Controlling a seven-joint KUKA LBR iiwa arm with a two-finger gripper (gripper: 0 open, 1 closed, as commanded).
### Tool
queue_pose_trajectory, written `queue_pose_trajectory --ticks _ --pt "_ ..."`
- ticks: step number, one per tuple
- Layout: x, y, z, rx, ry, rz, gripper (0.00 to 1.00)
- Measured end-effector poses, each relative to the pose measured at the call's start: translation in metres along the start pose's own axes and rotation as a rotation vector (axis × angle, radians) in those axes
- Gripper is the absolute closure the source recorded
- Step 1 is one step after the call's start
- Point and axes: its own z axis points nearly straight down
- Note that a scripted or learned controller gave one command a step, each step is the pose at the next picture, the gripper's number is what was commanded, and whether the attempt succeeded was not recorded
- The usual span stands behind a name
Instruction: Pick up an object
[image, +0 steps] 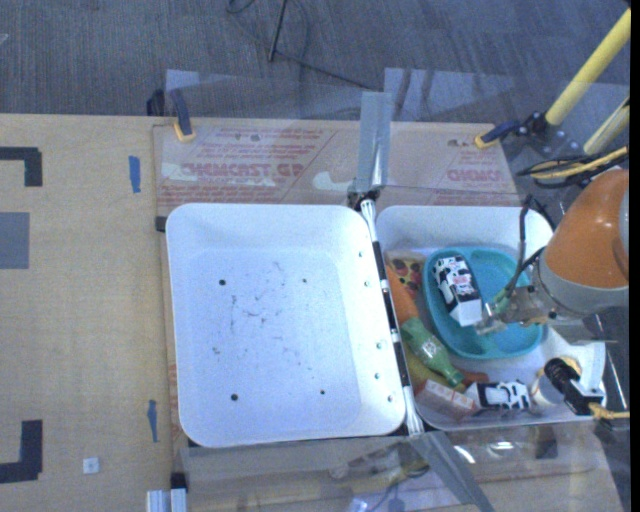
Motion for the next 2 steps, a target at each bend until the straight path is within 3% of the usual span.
queue_pose_trajectory --ticks 1,2 --pt "0.001 -0.002 0.003 0.006 0.003 -0.001 0.0" --pt "0.007 0.026 -0.077 0.03 0.019 -0.153 0.0"
